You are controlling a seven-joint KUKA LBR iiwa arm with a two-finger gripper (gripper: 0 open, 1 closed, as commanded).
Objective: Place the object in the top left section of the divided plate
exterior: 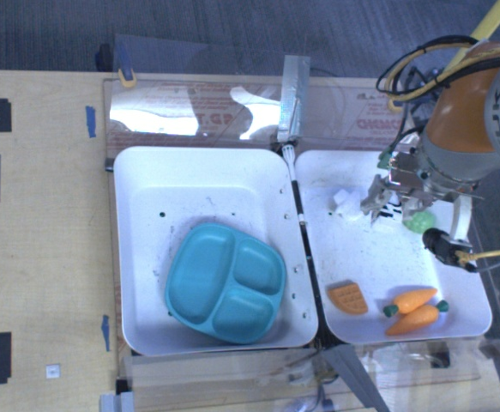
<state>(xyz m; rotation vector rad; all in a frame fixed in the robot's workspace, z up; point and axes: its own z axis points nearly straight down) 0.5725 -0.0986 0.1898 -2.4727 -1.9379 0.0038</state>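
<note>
Plate (224, 283), the teal divided one, sits in the left bin (138, 196), toward its near right corner, a bit rotated, and all its sections look bare. Over in the right bin (481, 316) the gripper (389, 197) hangs above the far end, close to a small white piece (346, 201) on its left and a pale green lump (420, 222) on its right. Can't tell which object the task means, honestly, and I can't tell whether the jaws are spread or pressed together either. Two carrots (415, 309) lie side by side near the front right corner, with a cracker (348, 298) just left of them.
</note>
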